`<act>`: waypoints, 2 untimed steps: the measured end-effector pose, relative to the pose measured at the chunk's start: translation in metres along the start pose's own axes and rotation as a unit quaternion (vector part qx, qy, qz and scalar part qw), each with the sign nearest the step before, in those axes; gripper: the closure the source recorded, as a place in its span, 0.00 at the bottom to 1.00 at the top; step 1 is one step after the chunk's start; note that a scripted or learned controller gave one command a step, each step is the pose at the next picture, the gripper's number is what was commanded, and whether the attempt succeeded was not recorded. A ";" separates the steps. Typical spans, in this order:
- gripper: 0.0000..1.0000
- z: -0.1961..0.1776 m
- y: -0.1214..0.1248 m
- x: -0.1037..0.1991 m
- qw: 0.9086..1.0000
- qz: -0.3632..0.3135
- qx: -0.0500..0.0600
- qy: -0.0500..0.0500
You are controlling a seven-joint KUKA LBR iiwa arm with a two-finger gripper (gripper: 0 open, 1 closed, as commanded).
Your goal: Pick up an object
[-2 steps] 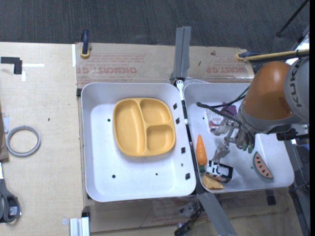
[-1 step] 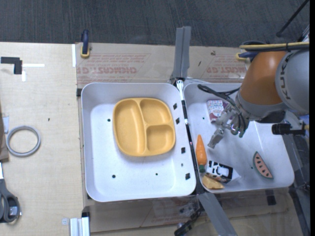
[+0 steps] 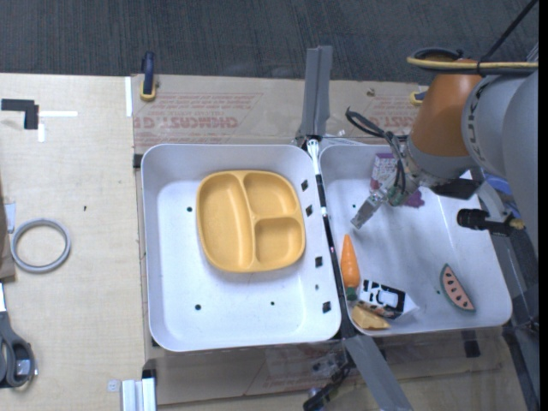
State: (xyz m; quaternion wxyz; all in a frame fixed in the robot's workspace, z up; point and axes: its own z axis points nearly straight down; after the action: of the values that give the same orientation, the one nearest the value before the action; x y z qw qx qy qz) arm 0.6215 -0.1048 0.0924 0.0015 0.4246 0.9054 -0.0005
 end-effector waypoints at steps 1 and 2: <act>0.00 0.000 0.000 0.000 1.000 0.000 0.000 0.000; 0.00 -0.100 0.004 0.014 0.991 -0.135 0.000 0.000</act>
State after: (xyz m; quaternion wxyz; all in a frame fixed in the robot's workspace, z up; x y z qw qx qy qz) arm 0.6154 -0.0911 0.1924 0.0019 0.2987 0.9543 -0.0005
